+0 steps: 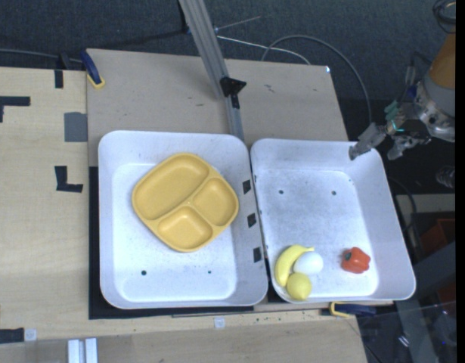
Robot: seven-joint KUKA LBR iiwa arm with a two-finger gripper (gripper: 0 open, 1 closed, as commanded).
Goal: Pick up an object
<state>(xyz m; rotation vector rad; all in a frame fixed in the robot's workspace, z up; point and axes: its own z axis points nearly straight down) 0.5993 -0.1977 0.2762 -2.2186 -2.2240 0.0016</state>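
Observation:
The right bin (323,187) holds a yellow banana (289,258), a white egg-like ball (310,263), a yellow lemon (299,285) and a small red pepper (355,260), all near its front edge. A yellow divided plate (185,201) lies in the left bin (119,203). My gripper (379,144) hangs over the right bin's far right corner, well away from the objects. Its two dark fingers stand apart with nothing between them.
A grey metal pole (209,44) slants across the bench behind the bins. Cables (308,48) run along the back. The wooden bench top (35,165) stretches to the left with black tape marks.

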